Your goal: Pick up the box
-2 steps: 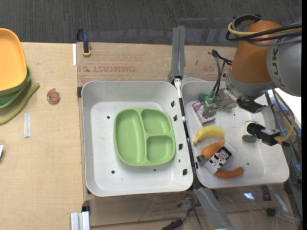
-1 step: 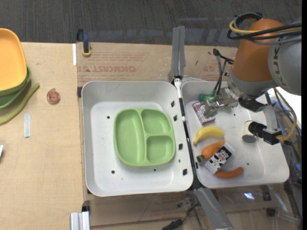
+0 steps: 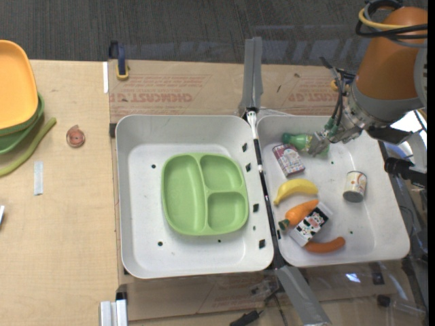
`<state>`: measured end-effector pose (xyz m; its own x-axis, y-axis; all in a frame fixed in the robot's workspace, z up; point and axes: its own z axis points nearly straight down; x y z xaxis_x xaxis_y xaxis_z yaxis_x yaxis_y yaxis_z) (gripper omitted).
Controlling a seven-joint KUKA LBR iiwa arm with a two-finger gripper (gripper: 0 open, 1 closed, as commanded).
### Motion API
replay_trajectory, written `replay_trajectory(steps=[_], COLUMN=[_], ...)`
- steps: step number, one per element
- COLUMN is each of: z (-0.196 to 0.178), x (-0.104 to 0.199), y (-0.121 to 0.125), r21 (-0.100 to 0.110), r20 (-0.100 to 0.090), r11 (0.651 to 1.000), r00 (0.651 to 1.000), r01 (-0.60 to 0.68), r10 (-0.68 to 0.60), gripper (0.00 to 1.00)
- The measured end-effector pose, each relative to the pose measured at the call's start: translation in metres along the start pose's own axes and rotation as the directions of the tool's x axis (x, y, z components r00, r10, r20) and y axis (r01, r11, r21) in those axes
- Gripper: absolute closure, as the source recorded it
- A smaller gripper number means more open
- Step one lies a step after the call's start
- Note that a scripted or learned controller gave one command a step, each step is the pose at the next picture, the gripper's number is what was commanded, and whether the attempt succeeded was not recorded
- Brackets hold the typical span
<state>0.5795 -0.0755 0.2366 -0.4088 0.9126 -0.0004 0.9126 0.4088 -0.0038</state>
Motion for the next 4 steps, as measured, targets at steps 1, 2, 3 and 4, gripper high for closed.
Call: replay_trajectory(steps=[1,2,3,4], z=[0.0494,0.0451,0.0405,0.0405], x=[0.0126,0.0113,0.0101,0.0101], y=[0.0162,0.016,0.016,0.016], r21=[0.004,0.01,0.016,0.016], r20=[-0.002,-0.002,-0.002,-0.002], r11=[0.966,0.966,0.967,0.966], r00=[0.966,0.966,0.967,0.967], r01=[-0.259,-0.257,-0.256,-0.256], r10=[0.259,0.257,0.256,0.256], gripper=[1.0,1.0,1.0,0.0])
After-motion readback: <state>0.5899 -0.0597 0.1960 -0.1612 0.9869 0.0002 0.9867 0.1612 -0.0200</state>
